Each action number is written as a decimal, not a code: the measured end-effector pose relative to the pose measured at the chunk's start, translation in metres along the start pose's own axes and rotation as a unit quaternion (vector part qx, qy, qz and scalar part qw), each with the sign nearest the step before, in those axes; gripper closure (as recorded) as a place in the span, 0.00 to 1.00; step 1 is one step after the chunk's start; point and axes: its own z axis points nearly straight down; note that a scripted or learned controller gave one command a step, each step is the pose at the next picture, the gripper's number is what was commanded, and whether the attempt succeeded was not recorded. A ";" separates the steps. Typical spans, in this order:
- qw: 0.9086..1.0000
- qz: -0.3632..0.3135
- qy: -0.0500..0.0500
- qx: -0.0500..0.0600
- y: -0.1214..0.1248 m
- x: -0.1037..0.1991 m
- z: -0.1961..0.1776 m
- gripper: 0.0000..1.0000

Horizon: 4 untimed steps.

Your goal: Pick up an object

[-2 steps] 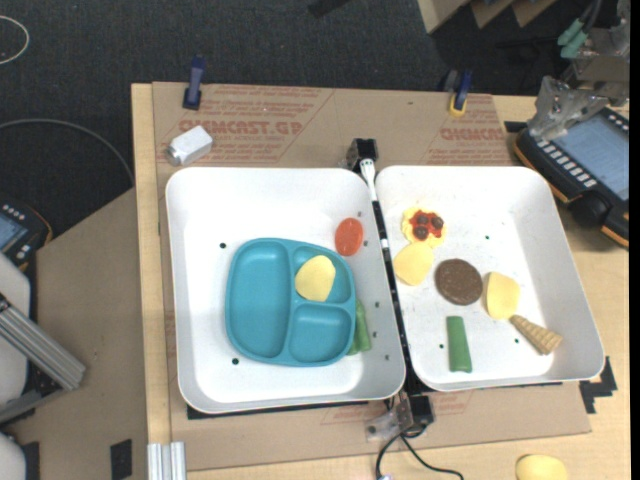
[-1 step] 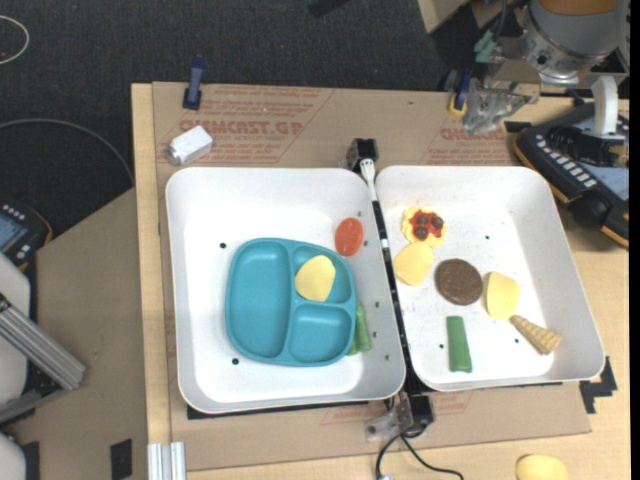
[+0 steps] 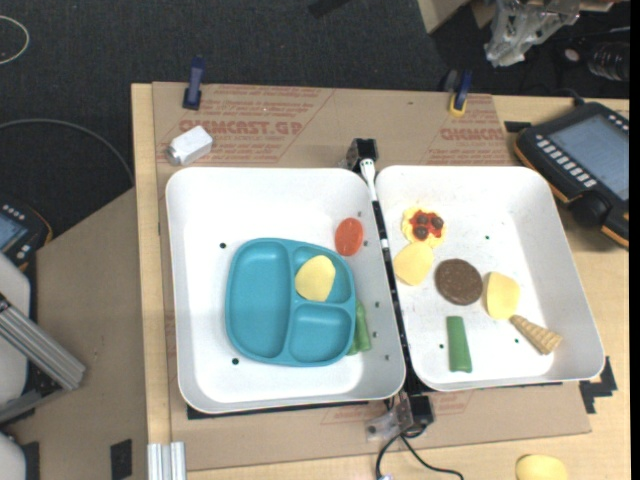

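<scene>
1. Hanging at the view's top right, beyond the bench's far edge, the gripper (image 3: 515, 30) is sitting well apart from both bins; whether its jaws are open or shut I cannot tell, and nothing is showing between them.
2. Lying in the right bin (image 3: 530, 193) are a brown disc (image 3: 459, 281), two yellow pieces (image 3: 413, 264) (image 3: 501, 294), a cone (image 3: 535, 335), a green stick (image 3: 457, 344) and a yellow piece with dark and red spots (image 3: 424, 225) near the far left corner.
3. Sitting in the left bin (image 3: 200, 208) is a blue divided plate (image 3: 290, 301) carrying a yellow piece (image 3: 315, 278), with an orange-red piece (image 3: 349, 236) just beyond its far right corner.
4. Showing on the cardboard sheet (image 3: 160, 298) under the bins is faint red lettering, too blurred for reading with certainty.
</scene>
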 end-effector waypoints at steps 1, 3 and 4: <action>1.000 0.005 0.001 0.015 -0.039 -0.029 0.114 1.00; 1.000 0.003 0.001 0.015 -0.029 -0.001 0.028 1.00; 1.000 0.002 0.000 0.006 -0.027 -0.001 0.010 1.00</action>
